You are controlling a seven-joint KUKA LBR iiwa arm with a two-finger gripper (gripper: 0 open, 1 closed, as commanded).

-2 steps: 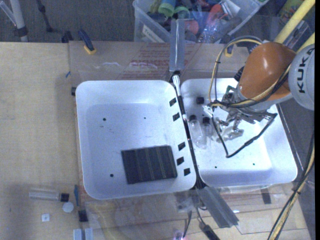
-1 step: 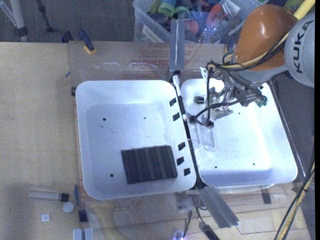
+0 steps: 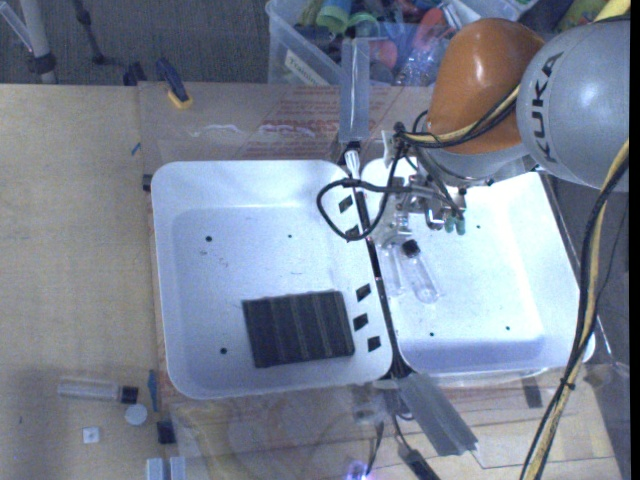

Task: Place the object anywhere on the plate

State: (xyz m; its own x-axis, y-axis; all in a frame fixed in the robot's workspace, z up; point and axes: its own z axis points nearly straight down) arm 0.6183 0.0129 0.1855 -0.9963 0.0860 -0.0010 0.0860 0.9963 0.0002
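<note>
Your pincer [image 3: 418, 230] hovers over the clear tube [image 3: 417, 273] in the right bin [image 3: 520, 268]; grip unclear. Plate [image 3: 298, 328] awaits.

A robotics lab or test cell is indicated. An industrial arm [image 3: 560, 88], grey with an orange band and "KUKA" lettering, is mounted at the right, with black and yellow cables [image 3: 590, 298] run along it. Two shallow white bins [image 3: 200, 208] are set side by side on a pale wooden worktop [image 3: 70, 218], under clear plastic sheeting. A dark ribbed plate [image 3: 298, 328] is laid in the left bin. A clear storage tub [image 3: 400, 18] crammed with mixed colourful items is seen behind the bins. Small loose parts [image 3: 130, 413] are scattered at the worktop's front left edge. Stand legs [image 3: 30, 28] are seen on grey carpet at top left.
</note>
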